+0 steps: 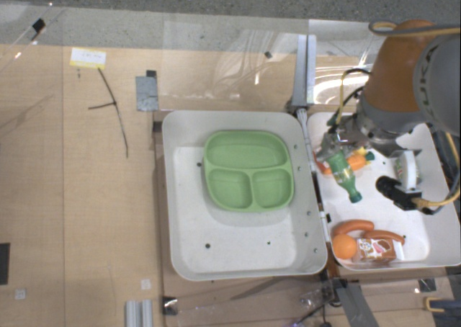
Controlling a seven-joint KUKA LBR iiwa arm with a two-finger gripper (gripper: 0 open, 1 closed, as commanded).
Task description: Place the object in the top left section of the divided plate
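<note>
In the left bin lies a green divided plate.

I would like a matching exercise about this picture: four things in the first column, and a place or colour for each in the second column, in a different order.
Things:
1. divided plate
2. green bottle
3. orange fruit
4. gripper

Places or colours:
A. right bin, near its front corner, round and orange
B. left bin, light green, three sections
C. above the right bin, at its left side, under the orange band of the arm
D. right bin, lying flat, just below the gripper

Pairs: 1-B, 2-D, 3-A, 4-C
</note>
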